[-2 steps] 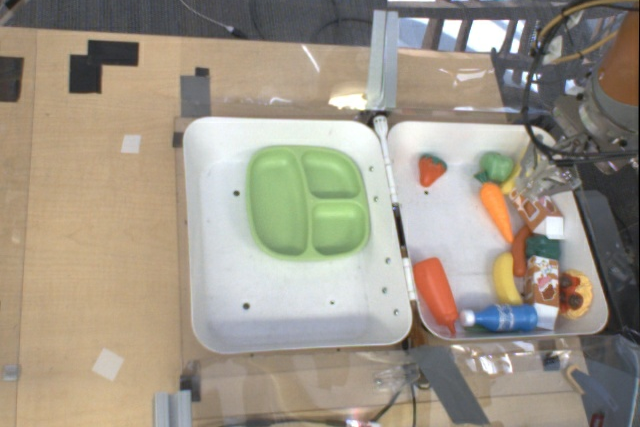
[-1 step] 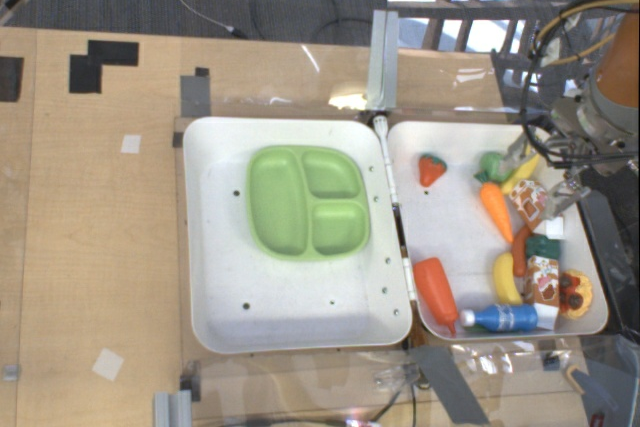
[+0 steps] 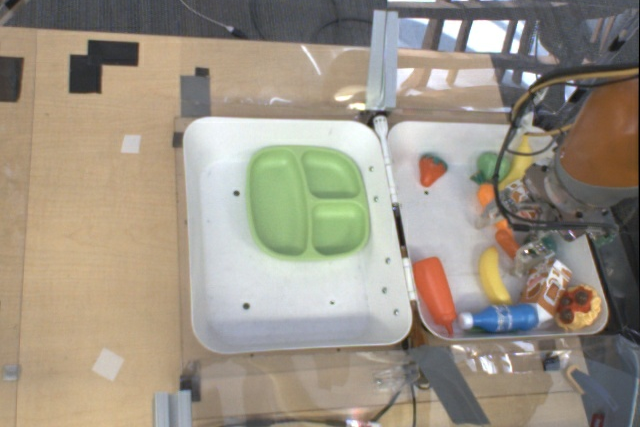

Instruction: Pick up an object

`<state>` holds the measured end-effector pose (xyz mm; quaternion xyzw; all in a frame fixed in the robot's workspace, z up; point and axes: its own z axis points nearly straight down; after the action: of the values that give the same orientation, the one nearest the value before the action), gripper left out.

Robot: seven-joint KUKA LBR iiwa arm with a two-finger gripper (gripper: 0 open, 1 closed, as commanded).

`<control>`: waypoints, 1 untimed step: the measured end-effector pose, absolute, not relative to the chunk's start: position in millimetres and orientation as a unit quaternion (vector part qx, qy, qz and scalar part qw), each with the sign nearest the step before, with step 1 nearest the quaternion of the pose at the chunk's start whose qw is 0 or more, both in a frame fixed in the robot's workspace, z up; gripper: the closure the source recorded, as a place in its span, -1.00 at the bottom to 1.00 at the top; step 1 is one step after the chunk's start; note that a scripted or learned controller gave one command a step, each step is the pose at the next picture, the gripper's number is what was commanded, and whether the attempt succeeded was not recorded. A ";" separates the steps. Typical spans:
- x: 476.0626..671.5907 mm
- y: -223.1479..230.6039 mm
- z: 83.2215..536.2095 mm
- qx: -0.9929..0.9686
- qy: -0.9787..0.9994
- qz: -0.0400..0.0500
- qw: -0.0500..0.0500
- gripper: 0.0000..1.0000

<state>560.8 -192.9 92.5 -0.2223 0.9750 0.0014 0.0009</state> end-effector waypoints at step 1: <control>510.5 -138.8 90.7 -0.129 0.992 -0.002 0.008 -1.00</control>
<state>510.5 -138.8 90.7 -0.1291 0.9916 -0.0019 0.0083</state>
